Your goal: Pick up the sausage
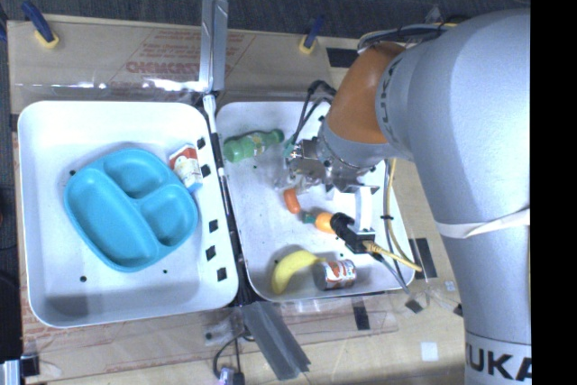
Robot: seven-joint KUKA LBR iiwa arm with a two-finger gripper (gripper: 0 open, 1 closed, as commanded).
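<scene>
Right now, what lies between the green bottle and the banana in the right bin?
In the camera view, between the green bottle and the banana lies bare white bin floor; nothing rests there.

Sausage (291, 200), small orange-red piece, lying approx mid right bin (261, 275), tilted, partly hidden under arm

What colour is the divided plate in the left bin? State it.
Light blue plate, seen in the camera view.
</scene>
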